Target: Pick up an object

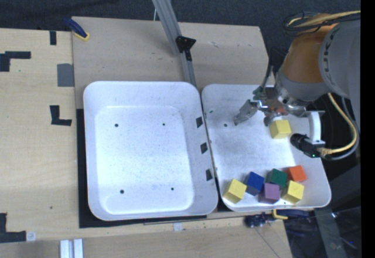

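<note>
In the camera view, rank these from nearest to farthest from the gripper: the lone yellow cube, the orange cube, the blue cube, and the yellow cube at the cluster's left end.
From the gripper:
1. Lone yellow cube, just to its right.
2. Orange cube and blue cube, both in the cluster at the right bin's near edge: too close to call.
3. Left-end yellow cube, at the bin's near-left corner.

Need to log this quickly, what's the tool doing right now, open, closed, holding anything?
Tool: over the right bin; whether it is open or closed cannot be told. A yellow block sits just beside it, no grasp visible.
</note>
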Available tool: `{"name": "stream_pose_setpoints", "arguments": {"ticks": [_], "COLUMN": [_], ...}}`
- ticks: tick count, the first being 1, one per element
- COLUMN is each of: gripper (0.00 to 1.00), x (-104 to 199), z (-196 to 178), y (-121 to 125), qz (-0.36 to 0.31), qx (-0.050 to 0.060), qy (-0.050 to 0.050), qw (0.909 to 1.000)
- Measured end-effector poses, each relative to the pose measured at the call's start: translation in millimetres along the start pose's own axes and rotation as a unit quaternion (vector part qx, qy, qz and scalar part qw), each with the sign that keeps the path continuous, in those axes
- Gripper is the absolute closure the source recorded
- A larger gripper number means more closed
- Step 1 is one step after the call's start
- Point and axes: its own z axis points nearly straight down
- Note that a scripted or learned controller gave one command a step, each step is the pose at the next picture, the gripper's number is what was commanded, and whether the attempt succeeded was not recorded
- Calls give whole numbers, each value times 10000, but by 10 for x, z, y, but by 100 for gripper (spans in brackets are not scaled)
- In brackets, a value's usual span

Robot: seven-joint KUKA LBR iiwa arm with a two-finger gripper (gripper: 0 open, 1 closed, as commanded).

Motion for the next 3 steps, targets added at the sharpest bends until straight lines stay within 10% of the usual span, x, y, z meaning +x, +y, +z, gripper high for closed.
{"name": "stream_pose_setpoints", "arguments": {"ticks": [1, 2, 3], "gripper": [0, 100, 100], "x": [28, 33, 89], "z": [441, 314, -305], "y": [-13, -2, -10], "qz": [1, -6, -2], "qx": [-1, -17, -58], "qy": [1, 5, -2], "qw": [10000, 10000, 10000]}}
